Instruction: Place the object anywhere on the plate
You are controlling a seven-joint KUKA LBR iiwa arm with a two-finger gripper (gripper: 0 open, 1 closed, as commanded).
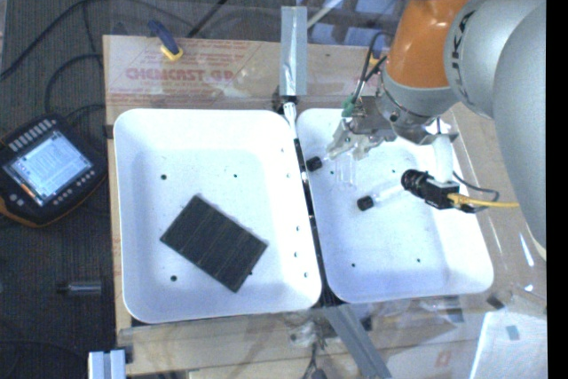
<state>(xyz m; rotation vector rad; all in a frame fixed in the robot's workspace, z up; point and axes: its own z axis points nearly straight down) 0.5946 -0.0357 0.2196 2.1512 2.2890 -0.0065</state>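
The object, a small clear tube with a dark cap [377, 197], lies loose in the right bin [461, 271], ungrasped. The dark ridged plate [214, 242], its destination, sits apart in the left bin [142, 138]. The gripper [348, 151] hovers just above the tube, apparently empty; whether open or closed, I cannot tell.

Handheld control pendant [46, 169] on floor, blue-handled clamp [165, 40] on bench edge
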